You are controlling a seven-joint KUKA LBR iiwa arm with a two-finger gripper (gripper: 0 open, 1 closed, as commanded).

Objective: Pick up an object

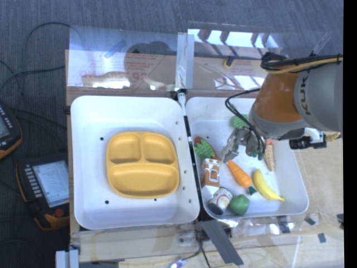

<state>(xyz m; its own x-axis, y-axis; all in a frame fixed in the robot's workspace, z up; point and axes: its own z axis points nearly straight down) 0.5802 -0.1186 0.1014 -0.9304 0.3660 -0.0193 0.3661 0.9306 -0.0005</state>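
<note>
The gripper [244, 145], fingers spread and pinching nothing, is hovering in the right bin [295, 200]; the toy carrot [240, 173] is lying just below it, long axis slanting toward the banana [266, 185].

Slanted overhead view of both bins [78, 149]

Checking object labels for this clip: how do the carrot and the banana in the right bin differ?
The carrot is orange and tapered with a green tip; the banana is yellow and curved. The carrot lies nearer the tool; the banana lies nearer the bin's right wall. Both lie flat, angled alike.
</note>
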